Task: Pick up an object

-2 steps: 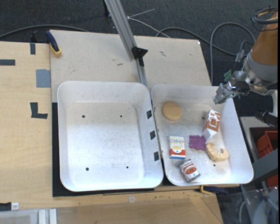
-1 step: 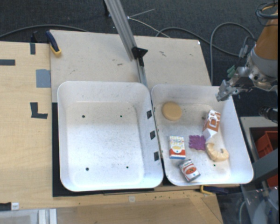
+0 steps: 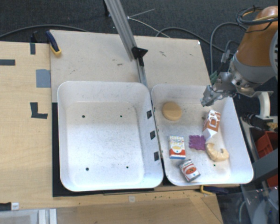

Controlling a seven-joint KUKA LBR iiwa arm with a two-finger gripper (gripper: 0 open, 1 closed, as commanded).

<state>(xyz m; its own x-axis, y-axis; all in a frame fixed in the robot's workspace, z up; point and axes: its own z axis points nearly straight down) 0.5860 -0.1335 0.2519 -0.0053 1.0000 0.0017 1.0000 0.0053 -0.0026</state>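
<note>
One orange-and-white carton (image 3: 212,123) lies just below the gripper (image 3: 208,100); its grip state is unclear.

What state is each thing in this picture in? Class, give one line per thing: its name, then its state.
gripper: above the right bin's far right part, nothing seen in it.
round tan disc: lying flat.
orange and white carton: lying on its side.
purple piece: lying flat.
tan pastry: lying beside the purple piece.
small white box: lying flat.
red and white can: tipped on its side.
right bin: holds all six things.
</note>
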